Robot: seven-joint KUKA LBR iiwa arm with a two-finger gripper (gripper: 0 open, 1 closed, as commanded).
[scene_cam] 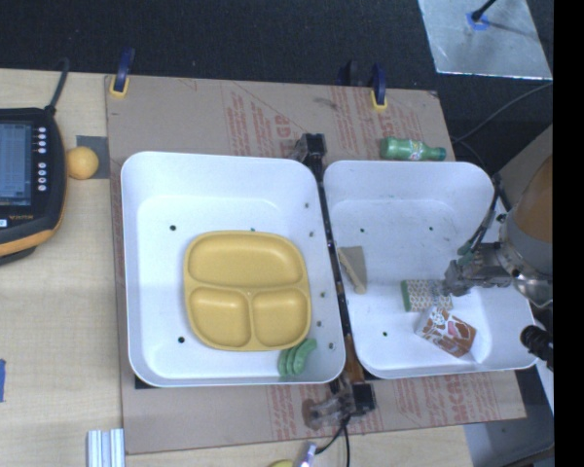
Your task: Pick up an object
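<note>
The right bin [399, 188] holds a tan block [352, 268] near its left wall. A small green and white packet [420, 294] and a brown and red packet [449, 332] lie in its lower right part. My gripper [460, 276] is low over the right side of this bin, just right of the green packet and above the brown one. The arm behind it hides its details. The left bin [151, 222] holds a yellow three-compartment plate [245, 288] and a green object [296, 358] by its front right corner.
A green bottle [412, 149] lies on the cardboard behind the right bin. A teach pendant [12, 183] and a yellow ball [81, 161] sit at the left of the bench. Blue clamps [123, 70] hold the cardboard's back edge.
</note>
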